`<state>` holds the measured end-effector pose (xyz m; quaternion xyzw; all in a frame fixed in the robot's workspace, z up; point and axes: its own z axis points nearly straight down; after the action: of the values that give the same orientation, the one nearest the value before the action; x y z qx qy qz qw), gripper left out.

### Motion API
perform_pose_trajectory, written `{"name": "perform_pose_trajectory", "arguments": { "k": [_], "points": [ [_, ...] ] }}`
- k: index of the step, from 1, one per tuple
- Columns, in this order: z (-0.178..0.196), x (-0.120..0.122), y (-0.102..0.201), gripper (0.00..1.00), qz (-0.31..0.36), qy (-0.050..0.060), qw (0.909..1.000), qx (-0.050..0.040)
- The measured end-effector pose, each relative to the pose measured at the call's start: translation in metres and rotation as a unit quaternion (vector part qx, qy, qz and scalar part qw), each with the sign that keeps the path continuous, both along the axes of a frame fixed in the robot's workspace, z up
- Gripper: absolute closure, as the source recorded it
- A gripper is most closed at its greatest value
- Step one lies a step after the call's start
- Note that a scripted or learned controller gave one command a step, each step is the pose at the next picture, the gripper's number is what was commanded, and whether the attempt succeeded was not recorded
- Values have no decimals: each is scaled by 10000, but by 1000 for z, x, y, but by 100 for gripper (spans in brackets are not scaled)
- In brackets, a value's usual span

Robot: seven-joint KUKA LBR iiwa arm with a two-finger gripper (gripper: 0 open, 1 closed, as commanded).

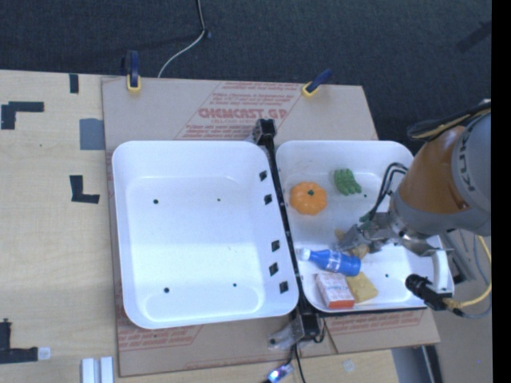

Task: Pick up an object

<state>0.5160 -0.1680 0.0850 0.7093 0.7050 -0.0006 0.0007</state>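
Worktop (48, 214) bearing two white bins. My tool (357, 236) hangs low in the right bin (319, 154); its grip I cannot tell. Blue bottle (331, 260) lies just beneath, red box (335, 290) beyond, orange fruit (308, 199) aside. I should centre over the bottle's body before clenching.
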Motion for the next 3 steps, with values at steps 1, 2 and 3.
{"name": "perform_pose_trajectory", "arguments": {
  "k": [1,2,3],
  "points": [
    [104,22,106,100,92,-43,9999,29],
    [124,-23,113,100,37,17,10000,18],
    [199,7,168,100,70,-31,10000,15]
  ]
}}
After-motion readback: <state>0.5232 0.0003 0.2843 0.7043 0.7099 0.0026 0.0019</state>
